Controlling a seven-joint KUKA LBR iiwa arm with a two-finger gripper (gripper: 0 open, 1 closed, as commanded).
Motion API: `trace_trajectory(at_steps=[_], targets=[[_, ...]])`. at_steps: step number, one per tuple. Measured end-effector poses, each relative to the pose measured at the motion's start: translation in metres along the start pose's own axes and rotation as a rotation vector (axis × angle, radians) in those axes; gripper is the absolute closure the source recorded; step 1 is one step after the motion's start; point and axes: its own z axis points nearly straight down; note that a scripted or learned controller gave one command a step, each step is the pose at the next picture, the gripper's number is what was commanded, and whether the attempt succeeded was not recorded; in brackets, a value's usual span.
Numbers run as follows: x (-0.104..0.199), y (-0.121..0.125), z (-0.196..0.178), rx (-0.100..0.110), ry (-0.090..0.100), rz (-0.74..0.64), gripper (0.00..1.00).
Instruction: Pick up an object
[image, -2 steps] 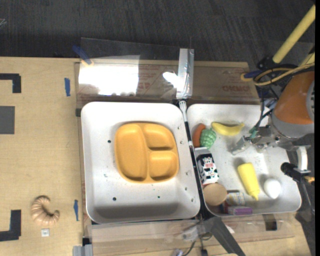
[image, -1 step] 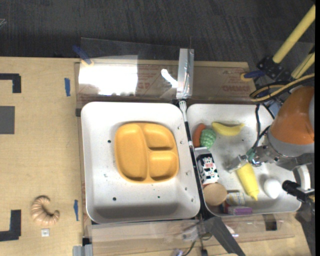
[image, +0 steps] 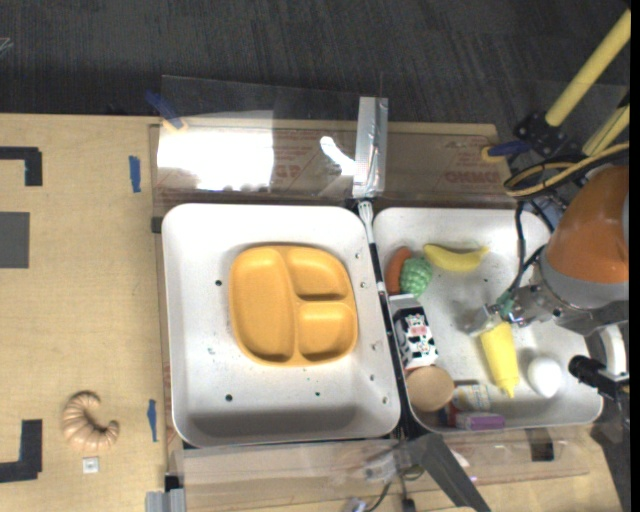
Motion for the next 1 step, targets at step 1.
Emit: trace_trajectory(at_steps=[1], targets=[[0.0379,0.0805,-0.1035,0.002,0.003,0.098,1.0]])
